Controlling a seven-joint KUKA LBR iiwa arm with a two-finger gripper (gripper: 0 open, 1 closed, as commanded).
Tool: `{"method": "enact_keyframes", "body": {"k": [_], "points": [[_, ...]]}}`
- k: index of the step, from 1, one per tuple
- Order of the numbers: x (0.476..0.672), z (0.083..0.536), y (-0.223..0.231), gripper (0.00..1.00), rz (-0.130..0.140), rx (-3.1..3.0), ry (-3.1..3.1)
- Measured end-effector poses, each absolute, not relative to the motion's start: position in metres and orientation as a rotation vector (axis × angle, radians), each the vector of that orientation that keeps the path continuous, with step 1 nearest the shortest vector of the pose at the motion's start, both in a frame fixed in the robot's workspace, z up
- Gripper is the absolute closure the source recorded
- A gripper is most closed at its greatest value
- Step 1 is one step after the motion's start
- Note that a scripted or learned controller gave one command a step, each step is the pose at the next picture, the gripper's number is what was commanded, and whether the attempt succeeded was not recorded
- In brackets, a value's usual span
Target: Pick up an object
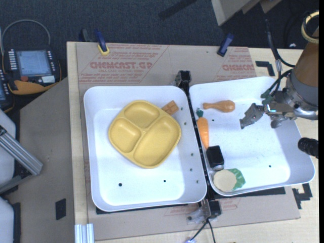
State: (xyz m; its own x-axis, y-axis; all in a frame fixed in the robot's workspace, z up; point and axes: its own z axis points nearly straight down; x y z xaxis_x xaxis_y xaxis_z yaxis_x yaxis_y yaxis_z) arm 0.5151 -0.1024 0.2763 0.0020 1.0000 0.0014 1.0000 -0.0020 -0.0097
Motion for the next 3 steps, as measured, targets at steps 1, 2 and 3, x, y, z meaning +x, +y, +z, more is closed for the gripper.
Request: {"method": "enact_keyframes", "body": {"k": [1, 2, 3], "points": [[0.517, 0.281, -0.102, 0.0, 0.0, -2.221, -2.222], [0.509, 0.221, -0.105, 0.0, 0.006, -2.218, -2.215], [0.497, 0.169, -0.105, 0.0, 0.006, -2.218, -2.215]]}}
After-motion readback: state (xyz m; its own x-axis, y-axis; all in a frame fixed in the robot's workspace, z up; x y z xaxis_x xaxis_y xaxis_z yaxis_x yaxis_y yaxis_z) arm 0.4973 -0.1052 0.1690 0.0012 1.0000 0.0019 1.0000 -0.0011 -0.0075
